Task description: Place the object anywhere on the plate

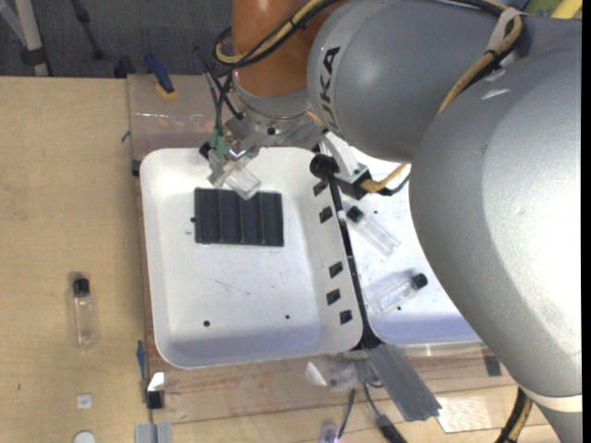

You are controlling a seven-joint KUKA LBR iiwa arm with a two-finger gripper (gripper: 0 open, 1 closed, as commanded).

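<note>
Clear vial (pixel 242 184) touching ribbed black plate (pixel 239 218)

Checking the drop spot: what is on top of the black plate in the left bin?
A clear vial overlaps the black plate's upper edge, right under the gripper. Whether the vial rests on the plate cannot be told; the plate beneath it is covered.

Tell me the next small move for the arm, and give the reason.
Probably a short move down over the black ribbed rectangular plate, then release. The end effector hangs at the plate's far edge in the left white bin, with a clear plastic vial at its fingertips, partly overlapping that edge. Shifting toward the plate's middle first would seem safer.
</note>
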